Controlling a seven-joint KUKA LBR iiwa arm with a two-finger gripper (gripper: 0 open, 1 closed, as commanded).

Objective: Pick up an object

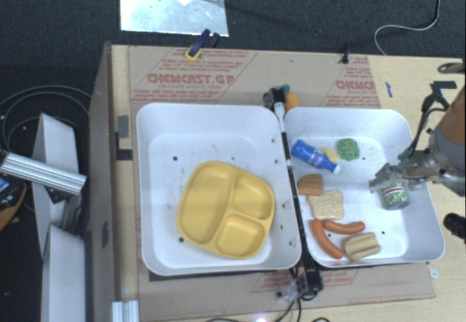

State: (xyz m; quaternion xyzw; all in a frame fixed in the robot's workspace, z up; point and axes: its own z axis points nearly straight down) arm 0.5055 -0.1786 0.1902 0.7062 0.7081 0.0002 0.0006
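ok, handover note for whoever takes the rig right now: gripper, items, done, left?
Gripper: low over the right bin, right at a small green-and-white can; finger state unreadable, no grasp confirmed.
Right bin also holds a blue bottle, green ball, toast slice, two sausages, bun.
Left bin: yellow divided tray.
Done: arm reached in.
Left: secure one item and lift it.

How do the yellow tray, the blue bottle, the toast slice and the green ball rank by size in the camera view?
1. yellow tray
2. blue bottle and toast slice, too alike to separate
3. green ball
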